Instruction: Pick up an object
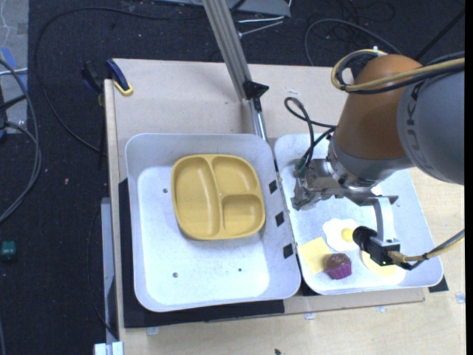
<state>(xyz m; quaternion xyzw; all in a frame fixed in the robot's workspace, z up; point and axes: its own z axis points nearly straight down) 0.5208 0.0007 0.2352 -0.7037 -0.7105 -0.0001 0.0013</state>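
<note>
- The hand (309, 189) hangs low over the right bin (417, 213), at the side of that bin next to the other bin. I cannot tell from this slant whether it is open or closed, and nothing shows in its hold.
- Judged from that, the step in hand is the approach: the hand is placed over the bin, but no object is picked up yet.
- Nearest to the hand, just beside it and toward the camera, lies a fried-egg toy (338, 233), flat on the bin floor.
- A little further out, also on the camera side of the hand, lies a yellow slice (312, 254), and touching it or just beside it sits a purple piece (339, 266).
- These three are the likely targets. The purple piece stands tallest and probably offers the best grip, while the two flat things look hard to get hold of.
- The next move calls for a short shift toward the camera to centre over the chosen thing, then a straight drop and a close.
- Far from the hand, across the two rims, a yellow divided plate (218, 197) lies in the left bin (159, 235).
- Beyond both bins the surface (185, 87) runs on.
</note>
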